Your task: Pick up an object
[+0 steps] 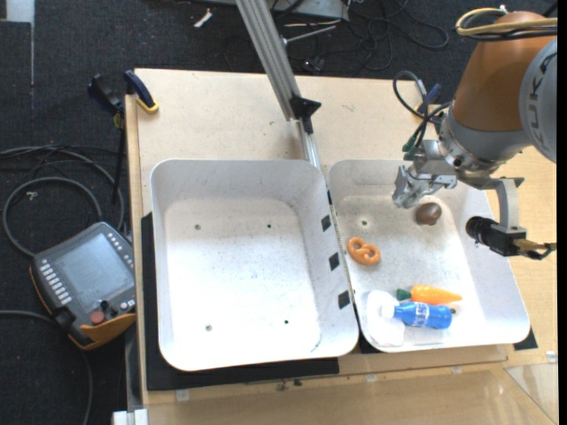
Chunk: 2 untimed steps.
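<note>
Brown ball sits just right of the gripper (grip state: cannot tell), nothing lifted yet; the pick remains ahead.

1. Arm, grey link at the right edge: partial dark letters, look like "KU", cut off by the frame.
2. Blue bottle: label too small to read.

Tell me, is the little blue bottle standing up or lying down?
Lying down. The blue bottle rests on its side in the right bin, stretched lengthwise beside the orange carrot toy.
</note>
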{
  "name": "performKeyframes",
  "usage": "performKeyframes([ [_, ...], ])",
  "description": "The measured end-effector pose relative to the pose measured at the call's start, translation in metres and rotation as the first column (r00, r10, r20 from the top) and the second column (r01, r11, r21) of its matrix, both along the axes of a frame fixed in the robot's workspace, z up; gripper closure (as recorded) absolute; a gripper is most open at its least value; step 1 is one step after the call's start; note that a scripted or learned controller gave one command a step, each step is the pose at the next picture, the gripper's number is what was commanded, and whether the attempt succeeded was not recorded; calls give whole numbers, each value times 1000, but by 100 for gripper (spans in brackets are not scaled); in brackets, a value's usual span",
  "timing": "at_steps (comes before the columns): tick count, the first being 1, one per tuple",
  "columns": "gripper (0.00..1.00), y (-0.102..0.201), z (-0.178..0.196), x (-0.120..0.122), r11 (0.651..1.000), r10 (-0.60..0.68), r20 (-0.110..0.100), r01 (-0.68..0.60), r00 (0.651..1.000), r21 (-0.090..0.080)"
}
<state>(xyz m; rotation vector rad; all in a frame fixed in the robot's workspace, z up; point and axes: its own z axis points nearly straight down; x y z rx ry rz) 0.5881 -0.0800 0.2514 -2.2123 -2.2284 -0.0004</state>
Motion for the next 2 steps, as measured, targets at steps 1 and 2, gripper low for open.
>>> performKeyframes([
  [1, 100, 49, -11, -12, 1000, 0, -2, 0, 1000, 1],
  [2, 100, 99, -5, -21, 1000, 1, 0, -1, 1000, 1],
])
